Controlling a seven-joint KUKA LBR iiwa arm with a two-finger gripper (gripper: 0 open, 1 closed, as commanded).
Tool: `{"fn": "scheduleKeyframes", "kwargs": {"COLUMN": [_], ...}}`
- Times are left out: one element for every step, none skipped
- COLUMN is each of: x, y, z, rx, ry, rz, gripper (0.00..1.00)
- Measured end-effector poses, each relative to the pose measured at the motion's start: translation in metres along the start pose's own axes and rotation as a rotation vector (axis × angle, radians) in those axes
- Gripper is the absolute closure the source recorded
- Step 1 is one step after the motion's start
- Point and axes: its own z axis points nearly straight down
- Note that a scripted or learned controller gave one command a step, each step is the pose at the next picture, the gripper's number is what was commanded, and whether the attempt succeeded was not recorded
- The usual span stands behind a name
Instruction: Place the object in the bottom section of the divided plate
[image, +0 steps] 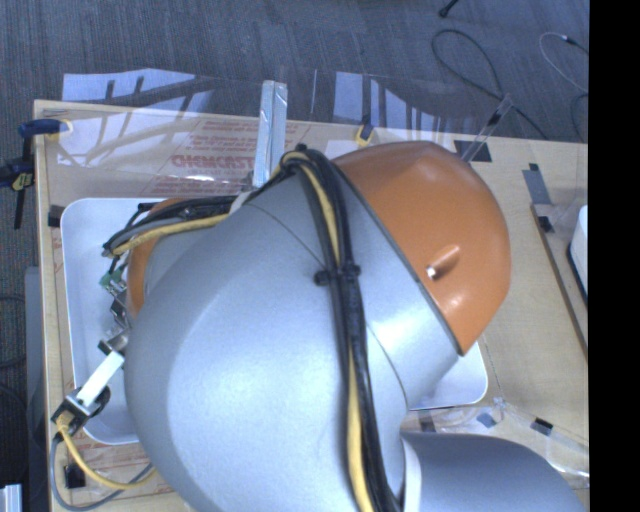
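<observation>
Seen from above, the arm (250, 360) reaches across the bench (545, 330) from the right. Its grey shell and orange band (440, 240) cover most of both bins. A black and yellow cable bundle (342, 290) runs along the top of the arm.

We can make out the left bin (72, 300) by its white rim and a strip of floor on the far left. A corner of the right bin (468, 385) shows below the orange band. A white connector (98, 382) on a yellow lead hangs over the left bin's near corner.

We cannot tell where the object or the divided plate lies, because the arm's body stands between the camera and the bin floors. The wrist end points down into the left bin, so we judge that the work is going on there.

We cannot tell the state of the jaws, whether wide, narrow or closed on something.

Handling is a matter of inference only. We have no sight of the object's material, so we would treat it as small and light, possibly smooth. In our judgement the safest hold is across its narrowest firm part, near the middle, so that it hangs level. We would apply modest force until its stiffness is known. A hold near one end risks tipping during the carry to the plate's bottom section.
</observation>
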Motion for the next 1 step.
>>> {"fn": "scheduleKeyframes", "kwargs": {"x": [0.0032], "y": [-0.0036], "z": [-0.0005], "rx": [0.01], "ry": [0.007], "rz": [0.473], "gripper": [0.0]}}
